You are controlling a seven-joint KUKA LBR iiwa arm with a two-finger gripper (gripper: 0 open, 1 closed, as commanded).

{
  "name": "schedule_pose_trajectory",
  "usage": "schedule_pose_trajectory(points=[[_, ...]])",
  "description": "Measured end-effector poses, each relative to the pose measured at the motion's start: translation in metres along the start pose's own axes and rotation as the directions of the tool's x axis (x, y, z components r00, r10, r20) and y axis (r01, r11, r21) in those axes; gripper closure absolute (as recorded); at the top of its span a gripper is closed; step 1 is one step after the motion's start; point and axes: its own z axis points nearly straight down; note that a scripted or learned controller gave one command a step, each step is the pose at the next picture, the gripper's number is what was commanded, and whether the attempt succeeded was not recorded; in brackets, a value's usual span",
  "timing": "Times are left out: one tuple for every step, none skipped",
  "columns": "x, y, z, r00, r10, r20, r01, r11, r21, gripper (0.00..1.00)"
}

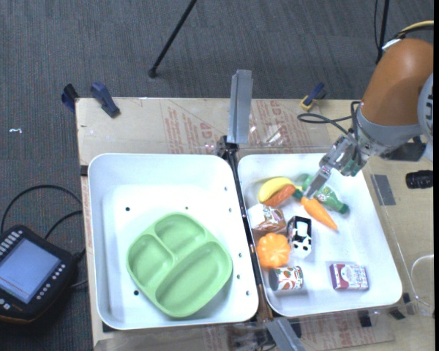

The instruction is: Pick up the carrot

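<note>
The arm (395,93) has a large rounded orange shell, smooth and glossy, with a thin yellowish edge along its top. Below it sits a grey ring-shaped wrist section. From that a slimmer metal gripper (316,186) extends, silver and grey with dark patches, ending in two narrow fingers. A white part shows at the shell's right side.

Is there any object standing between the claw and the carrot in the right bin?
Nothing visible does. The claw hangs just above the green leafy end of the orange plastic carrot. The green bottle-shaped toy lies close beside the carrot, and could crowd a grasp there.
</note>
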Motion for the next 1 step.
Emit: schedule_pose_trajectory(points=[[-0.0211, -0.0341, 0.0361, 0.954, -0.3, 0.0, 0.3, 0.954, 0.0, 0.0]])
